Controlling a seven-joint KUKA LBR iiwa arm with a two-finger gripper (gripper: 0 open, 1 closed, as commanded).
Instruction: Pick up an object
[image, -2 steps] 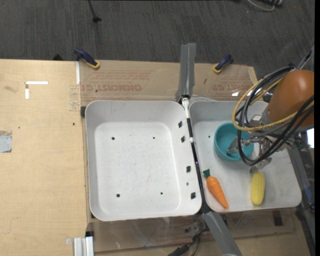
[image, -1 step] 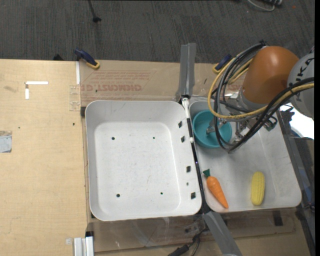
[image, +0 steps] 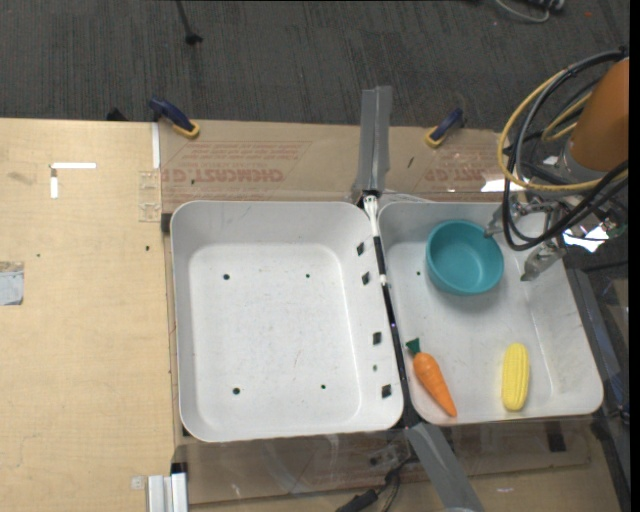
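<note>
Camera view: right bin (image: 560, 330) holds teal bowl (image: 465, 258) at far end, carrot (image: 435, 384) and corn cob (image: 514, 376) at near end. Gripper (image: 535, 262) sits at bin's right side, just beside bowl, cables crowding wrist. Bowl lies nearest, to gripper's left in view; corn below it, long axis running near-far; carrot angled. Gripper opening: cannot tell. Nothing seen held.

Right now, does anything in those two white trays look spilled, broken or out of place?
Nothing stands out. The teal bowl sits upright in the right bin, the toy carrot and corn cob lie apart near its front edge, and no spill or damage shows.
</note>
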